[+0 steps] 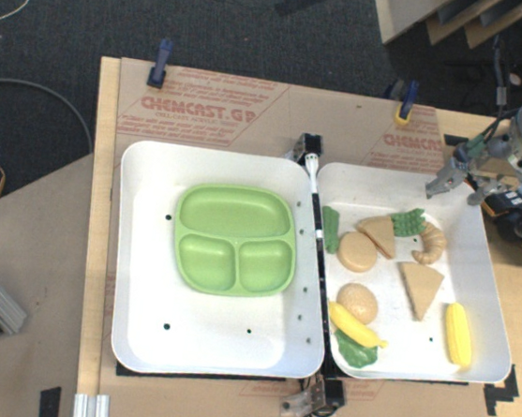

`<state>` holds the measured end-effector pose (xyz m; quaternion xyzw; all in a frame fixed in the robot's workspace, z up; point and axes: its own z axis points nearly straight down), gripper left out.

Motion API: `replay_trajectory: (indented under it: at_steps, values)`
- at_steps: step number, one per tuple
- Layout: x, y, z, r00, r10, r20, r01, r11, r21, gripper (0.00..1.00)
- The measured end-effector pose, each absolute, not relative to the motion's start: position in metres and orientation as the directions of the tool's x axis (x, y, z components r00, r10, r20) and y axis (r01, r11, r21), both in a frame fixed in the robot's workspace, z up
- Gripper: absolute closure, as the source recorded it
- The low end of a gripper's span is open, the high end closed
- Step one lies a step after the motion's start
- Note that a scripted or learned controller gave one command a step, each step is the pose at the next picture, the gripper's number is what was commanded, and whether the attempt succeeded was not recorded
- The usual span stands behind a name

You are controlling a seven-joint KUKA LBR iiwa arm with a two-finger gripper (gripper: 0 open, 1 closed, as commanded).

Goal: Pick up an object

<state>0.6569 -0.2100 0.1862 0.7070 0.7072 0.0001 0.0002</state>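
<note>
My gripper (455,191) hangs over the far edge of the right bin (494,307), open, with nothing between its fingers. Below it in that bin lie play foods: a green leafy piece (408,221), a tan croissant (432,243), a tan wedge (378,234), a round tan cookie (357,252), a green strip (330,228), a triangular bread slice (422,289), a yellow corn cob (457,333), a round beige potato (358,301), a yellow banana (357,327) and a green leaf (357,352). The leafy piece is the nearest to the gripper.
The left bin (141,264) holds a green divided plate (235,239). Both bins rest on a cardboard-covered board (254,108) held by a blue clamp (159,60) and another clamp (406,100) at the back. Black fittings sit at the seam between the bins.
</note>
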Motion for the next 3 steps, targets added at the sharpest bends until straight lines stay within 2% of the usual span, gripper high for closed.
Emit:
replay_trajectory:
  at_steps: [1, 2, 3]
  values:
    - [0.609, -0.222, 0.079, 0.001, 1.000, 0.006, 1.000, -0.001, -0.009, 0.00]
    - [0.552, -0.224, 0.085, 0.002, 1.000, 0.003, 1.000, -0.002, -0.004, 0.00]
    - [0.476, -0.207, 0.084, 0.003, 1.000, 0.002, 1.000, -0.003, -0.005, 0.00]
